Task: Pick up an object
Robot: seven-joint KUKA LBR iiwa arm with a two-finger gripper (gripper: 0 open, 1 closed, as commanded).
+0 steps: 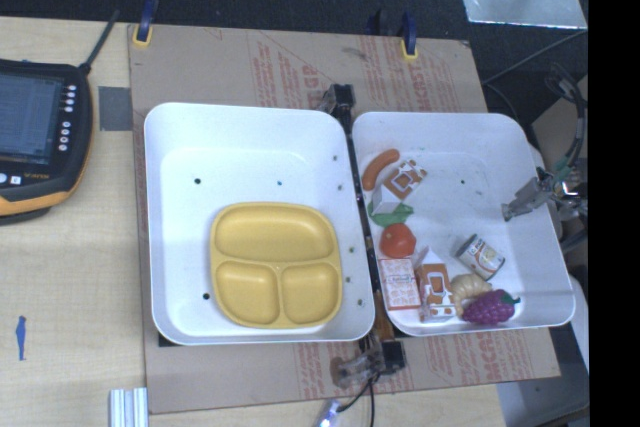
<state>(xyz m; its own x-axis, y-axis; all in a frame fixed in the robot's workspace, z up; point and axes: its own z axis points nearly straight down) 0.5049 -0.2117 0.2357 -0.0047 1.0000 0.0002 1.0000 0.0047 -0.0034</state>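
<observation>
The right white bin [470, 140] holds several toy foods. A brown sausage [380, 168] and a small orange-and-white carton [406, 178] lie near its left wall. Below them sits a red tomato [397, 240] with a green leaf [390, 213] above it. A small tin can [481, 256] lies on its side toward the right. At the front are a red-and-white box [398, 283], a second small box [435, 290], a pale potato-like piece [468, 286] and purple grapes [490, 307]. My gripper [520, 204] reaches in over the bin's right rim, above and right of the can, touching nothing.
The left white bin [180, 145] holds a yellow divided plate [275, 263]. A teach pendant [40, 135] lies at the left on the bench. Blue clamps [407, 33] hold the cardboard sheet under the bins. Cables and a connector [365, 365] sit at the front between the bins.
</observation>
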